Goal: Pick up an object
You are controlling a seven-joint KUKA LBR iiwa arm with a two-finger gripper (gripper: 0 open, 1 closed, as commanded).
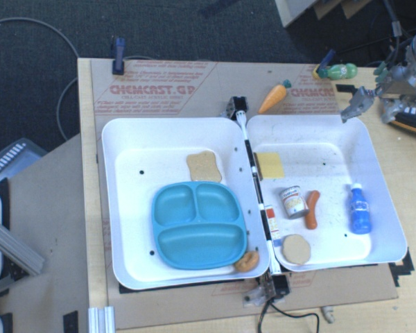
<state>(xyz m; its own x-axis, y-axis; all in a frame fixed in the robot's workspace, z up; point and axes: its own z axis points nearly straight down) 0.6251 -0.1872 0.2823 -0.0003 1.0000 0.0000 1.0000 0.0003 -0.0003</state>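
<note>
The right bin [374,151] holds a yellow square [270,164], a small can [291,201], an orange-red sausage [312,209], a blue bottle [360,209] and a round tan patty [296,249]. In the left bin [125,158] lie a blue divided plate [197,224], a slice of toast [204,166] and a small brown pastry [247,261]. My gripper [355,106] hangs over the right bin's far right corner, well away from every object, and nothing shows in it.
A toy carrot [273,97] and a green bottle [340,71] lie on the board behind the bins. A blue clamp [118,54] stands at the board's far left corner. Black clips [237,105] join the bins along their shared wall.
</note>
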